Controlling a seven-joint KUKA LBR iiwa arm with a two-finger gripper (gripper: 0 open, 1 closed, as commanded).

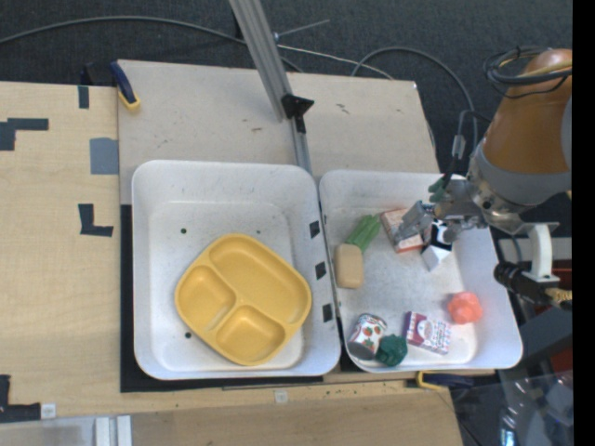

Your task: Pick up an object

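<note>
Colours in the Two Bins

Yellow tray [243,297] in a white bin [149,249]. Beyond the fingers: green block [364,231], tan bar [350,267], orange ball [465,307], red-and-white carton [403,229], dark green toy [392,350], maroon-and-white box [427,332]

End effector [429,235] fingertips blurred, partly hiding the red-and-white carton [402,229].
</note>
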